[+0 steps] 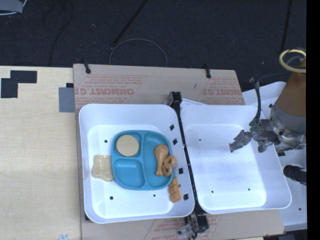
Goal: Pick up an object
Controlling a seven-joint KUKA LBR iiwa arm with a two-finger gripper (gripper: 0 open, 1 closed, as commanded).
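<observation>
The claw (pixel 240 141) hangs over the right side of the right bin (pixel 235 194), reaching in from the right on the grey arm (pixel 292 109). From this angle it is hard to tell how wide the claw stands, and nothing can be seen caught in it. The white floor of that bin lies bare beneath it. Everything to pick up sits well off to the claw's left, across the black divider (pixel 182 154), in the left bin (pixel 95 119). Nearest the claw is a small tan piece (pixel 174 190) lying against the edge of a blue sectioned tray (pixel 135 174). On the tray, a knobbly tan pretzel-like piece (pixel 164 160) fills the compartment closest to the claw, and a round pale disc (pixel 127 145) rests in the far upper one. Farthest away, a pale bread-like slab (pixel 102 167) touches the tray's far edge.
</observation>
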